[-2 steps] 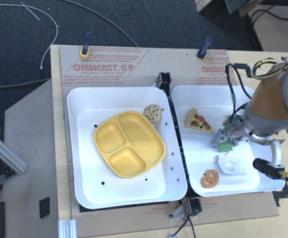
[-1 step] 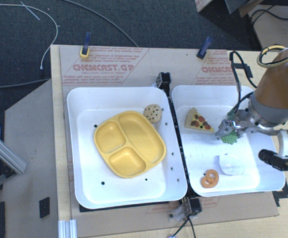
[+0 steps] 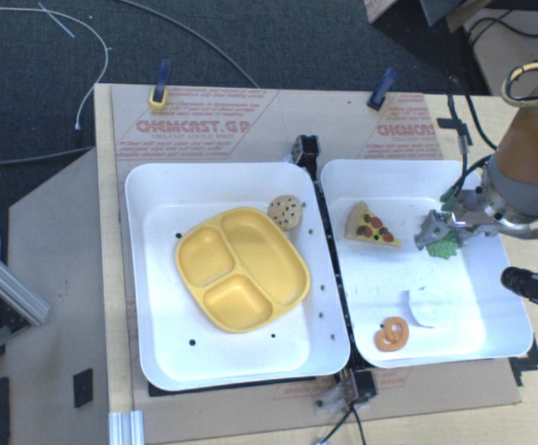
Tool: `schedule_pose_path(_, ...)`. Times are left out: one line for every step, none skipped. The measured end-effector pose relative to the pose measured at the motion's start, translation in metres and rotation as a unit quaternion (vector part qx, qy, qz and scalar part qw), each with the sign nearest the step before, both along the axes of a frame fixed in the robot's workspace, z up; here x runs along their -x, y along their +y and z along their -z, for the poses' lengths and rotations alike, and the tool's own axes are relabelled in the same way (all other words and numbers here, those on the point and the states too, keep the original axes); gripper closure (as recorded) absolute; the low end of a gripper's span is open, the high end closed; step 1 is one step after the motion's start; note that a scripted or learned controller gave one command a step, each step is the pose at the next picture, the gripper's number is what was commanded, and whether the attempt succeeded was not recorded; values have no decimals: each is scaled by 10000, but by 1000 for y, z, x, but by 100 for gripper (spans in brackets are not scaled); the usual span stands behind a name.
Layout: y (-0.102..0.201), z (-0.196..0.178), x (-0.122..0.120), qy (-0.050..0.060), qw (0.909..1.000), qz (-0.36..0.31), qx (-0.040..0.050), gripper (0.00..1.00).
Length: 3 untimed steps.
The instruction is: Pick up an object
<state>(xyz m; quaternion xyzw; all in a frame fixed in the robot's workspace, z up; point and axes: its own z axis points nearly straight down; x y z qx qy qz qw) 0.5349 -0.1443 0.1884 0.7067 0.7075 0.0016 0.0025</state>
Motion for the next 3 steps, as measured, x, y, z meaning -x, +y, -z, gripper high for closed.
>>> schedule_pose_path(1,-48,7,-3,10000,-5,1,100)
schedule_pose_path(62,-40,-9,25,10000,-32,-20,100)
schedule_pose_path(115,-40,-35,17,10000,-30,-16,100)
